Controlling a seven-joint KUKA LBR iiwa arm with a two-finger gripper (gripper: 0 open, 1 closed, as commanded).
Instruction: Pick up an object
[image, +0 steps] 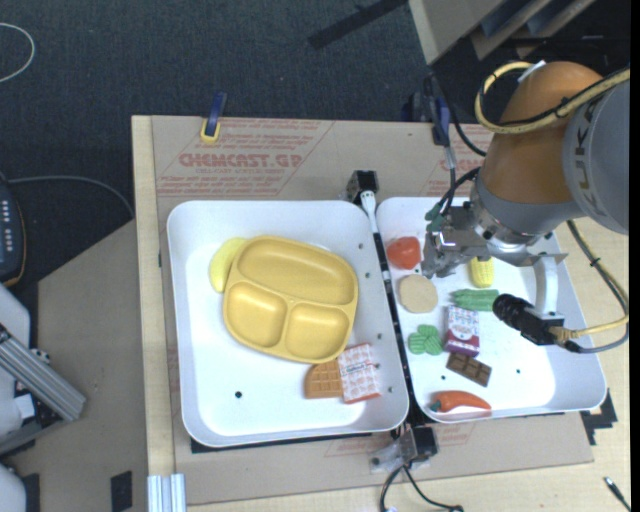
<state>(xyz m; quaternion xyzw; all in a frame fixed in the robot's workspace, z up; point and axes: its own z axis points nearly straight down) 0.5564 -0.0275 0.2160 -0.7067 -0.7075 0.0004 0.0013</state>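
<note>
The left bin (190, 300) holds a yellow divided plate (290, 298), a waffle (324, 381) and a packet (359, 373). The right bin (575, 385) holds a tomato (404, 251), cookie (418, 293), corn (482, 270), chocolate (468, 370) and pepper (460, 402). The hand (442, 258) hangs beside the tomato; whether it grips anything, I cannot tell.

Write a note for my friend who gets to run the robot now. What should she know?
Hand: low in the right bin, near the tomato and round cracker. Can't tell if it grips anything.
Right bin also holds corn, green pod, broccoli, packet, chocolate, chili.
Left bin: yellow tray, waffle, wrapper.
Done: nothing lifted that I can see. Left: pick one up.
</note>
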